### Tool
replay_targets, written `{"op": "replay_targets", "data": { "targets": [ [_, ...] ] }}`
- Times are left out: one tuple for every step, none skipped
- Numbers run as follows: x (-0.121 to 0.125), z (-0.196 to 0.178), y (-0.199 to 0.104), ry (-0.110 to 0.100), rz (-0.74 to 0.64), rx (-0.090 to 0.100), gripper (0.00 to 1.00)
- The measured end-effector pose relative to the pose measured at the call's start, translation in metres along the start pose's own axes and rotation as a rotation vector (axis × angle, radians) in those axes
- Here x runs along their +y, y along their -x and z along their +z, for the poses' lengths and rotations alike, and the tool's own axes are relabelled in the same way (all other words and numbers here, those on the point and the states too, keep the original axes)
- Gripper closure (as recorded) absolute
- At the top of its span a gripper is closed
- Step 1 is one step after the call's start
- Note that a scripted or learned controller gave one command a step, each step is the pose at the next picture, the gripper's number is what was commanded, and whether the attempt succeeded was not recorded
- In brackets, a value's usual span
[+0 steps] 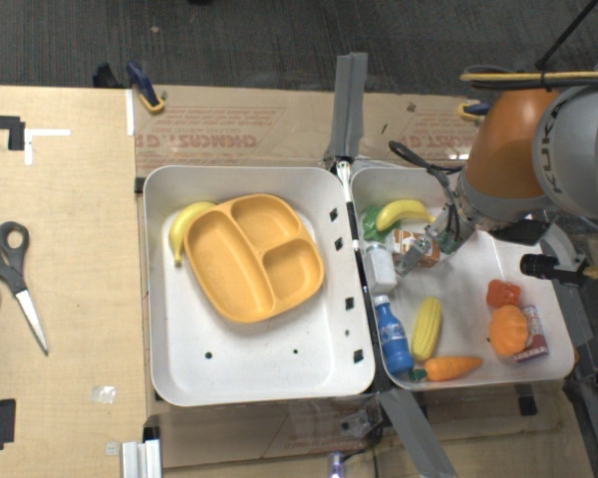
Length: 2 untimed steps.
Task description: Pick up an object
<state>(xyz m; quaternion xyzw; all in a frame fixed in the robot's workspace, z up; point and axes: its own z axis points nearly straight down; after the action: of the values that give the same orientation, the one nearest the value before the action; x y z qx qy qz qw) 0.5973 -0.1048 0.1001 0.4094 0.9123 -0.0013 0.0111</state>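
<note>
Two white bins are seen side by side on the bench. The arm [538,147], grey w/ orange band, is reached in from the right over the right bin [498,366]. The gripper [426,249] is lowered into that bin's upper-left part, approx. over a small packet w/ an orange-red label [419,242], just below a banana [403,211]. The banana is laid by sth green [371,217] at the bin's top-left corner. Whether the gripper is open or closed can't be told; nothing is clearly seen gripped.

Other items in the right bin: a white bottle [380,266] is laid along the left wall, w/ a blue bottle [392,336] below it. A corn cob [427,328] is set just right of the blue bottle, tilted. A carrot [451,367] is laid near the bottom edge, next to the corn's lower end. At the right side, a red item [503,294] is placed above an orange fruit [509,331], which is touched by a small can [533,335] at its right.

In the left bin [249,376], an orange divided plate [251,257] is placed, w/ a second banana [184,229] curved round its upper-left rim.

Scissors [20,282] are laid on the bench, well left of the bins.
</note>
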Motion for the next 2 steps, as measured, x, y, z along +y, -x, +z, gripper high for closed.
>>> {"op": "replay_targets", "data": {
  "targets": [
    [0.0262, 0.0025, 0.0292, -0.008, 0.121, 0.013, 0.0],
    [0.0283, -0.0057, 0.0289, -0.005, 0.115, 0.009, 1.0]
  ]
}}
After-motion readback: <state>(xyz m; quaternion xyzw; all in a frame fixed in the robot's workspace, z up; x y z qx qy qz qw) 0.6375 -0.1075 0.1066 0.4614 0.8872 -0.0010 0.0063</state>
